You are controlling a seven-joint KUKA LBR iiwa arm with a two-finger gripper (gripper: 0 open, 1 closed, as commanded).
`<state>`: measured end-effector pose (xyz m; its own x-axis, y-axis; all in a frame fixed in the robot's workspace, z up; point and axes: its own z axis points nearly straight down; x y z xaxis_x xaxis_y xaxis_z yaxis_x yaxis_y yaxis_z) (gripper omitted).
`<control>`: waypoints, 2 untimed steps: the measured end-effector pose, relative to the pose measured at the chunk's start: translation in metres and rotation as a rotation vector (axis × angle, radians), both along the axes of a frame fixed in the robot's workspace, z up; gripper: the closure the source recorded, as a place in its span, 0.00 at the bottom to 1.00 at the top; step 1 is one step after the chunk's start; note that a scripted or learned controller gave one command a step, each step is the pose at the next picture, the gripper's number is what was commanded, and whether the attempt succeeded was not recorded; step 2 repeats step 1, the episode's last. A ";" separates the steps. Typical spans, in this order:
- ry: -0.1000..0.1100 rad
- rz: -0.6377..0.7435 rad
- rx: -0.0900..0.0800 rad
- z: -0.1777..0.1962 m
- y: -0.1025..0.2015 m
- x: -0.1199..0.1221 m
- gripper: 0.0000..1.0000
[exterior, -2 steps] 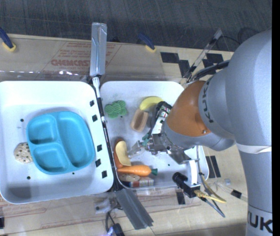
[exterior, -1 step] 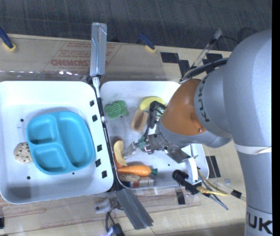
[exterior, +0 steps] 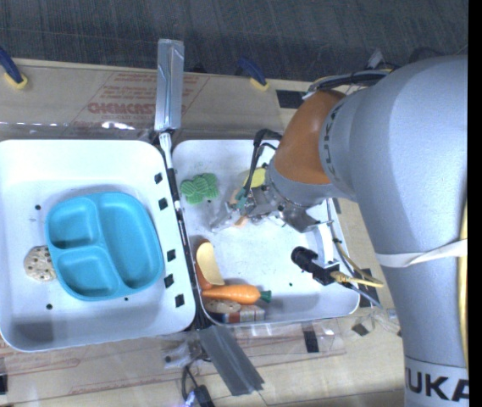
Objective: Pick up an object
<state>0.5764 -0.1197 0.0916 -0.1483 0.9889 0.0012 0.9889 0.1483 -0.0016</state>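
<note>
Two white bins side by side, with all the action in the right bin [exterior: 262, 257]. Reaches in from 3 o'clock and sits low over that bin's upper half: the gripper [exterior: 239, 209], tip close to the floor. Cannot tell whether spread or closed, nor whether gripping anything; too cluttered and blurred at the tip. Just beside it, at about 10 o'clock, a green object [exterior: 199, 188], the nearest candidate, apparently resting on the bin floor and apart from the tool. Down at 6 o'clock of the bin, near the wall, a carrot [exterior: 234, 293] lying flat, with a pale yellow piece [exterior: 207, 265] at its 11 o'clock and a dark item [exterior: 239, 313] tucked just beside it at 6. Over in the left bin [exterior: 3, 185], a blue divided plate [exterior: 103, 246] and, at its 9 o'clock, a cookie [exterior: 37, 264], both well apart from the arm. Judged as early to middle: approach apparently made, nothing visibly lifted. Left to do: close on one item, most likely the green one, and raise it clear of the bin.
</note>
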 end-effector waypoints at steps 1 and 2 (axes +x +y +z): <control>0.002 0.007 0.000 0.010 0.001 0.000 1.00; 0.002 0.007 0.000 0.010 0.001 0.000 1.00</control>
